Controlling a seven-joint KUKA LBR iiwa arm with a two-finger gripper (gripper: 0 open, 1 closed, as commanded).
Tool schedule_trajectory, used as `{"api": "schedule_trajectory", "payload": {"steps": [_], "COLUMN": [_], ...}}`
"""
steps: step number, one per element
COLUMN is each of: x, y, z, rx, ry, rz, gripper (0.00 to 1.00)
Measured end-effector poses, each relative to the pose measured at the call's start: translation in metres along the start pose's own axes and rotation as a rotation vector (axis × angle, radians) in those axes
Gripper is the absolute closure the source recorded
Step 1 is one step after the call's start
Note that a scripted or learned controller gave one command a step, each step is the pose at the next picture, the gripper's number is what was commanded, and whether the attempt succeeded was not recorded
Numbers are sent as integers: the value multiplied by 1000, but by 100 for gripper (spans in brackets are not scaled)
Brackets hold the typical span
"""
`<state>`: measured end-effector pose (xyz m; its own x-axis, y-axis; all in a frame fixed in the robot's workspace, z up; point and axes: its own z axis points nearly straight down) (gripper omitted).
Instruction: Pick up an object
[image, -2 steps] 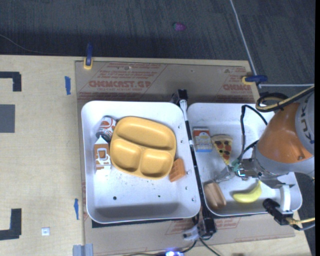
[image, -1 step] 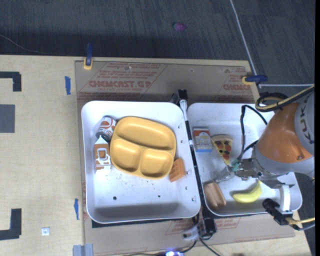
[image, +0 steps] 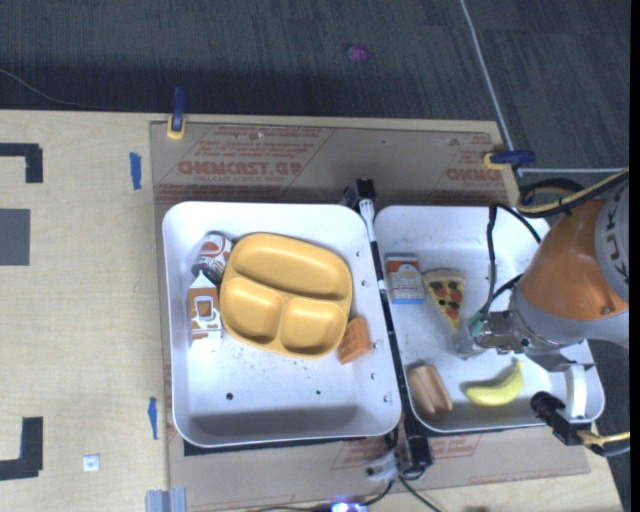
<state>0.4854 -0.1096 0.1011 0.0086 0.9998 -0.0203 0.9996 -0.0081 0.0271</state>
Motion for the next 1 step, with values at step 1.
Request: {"api": "schedule_trajectory", "payload": {"steps": [1], "x": [0], "y": [0], "z": [0], "rx": [0], "ry": [1], "rz": [0], "gripper": [0]}}
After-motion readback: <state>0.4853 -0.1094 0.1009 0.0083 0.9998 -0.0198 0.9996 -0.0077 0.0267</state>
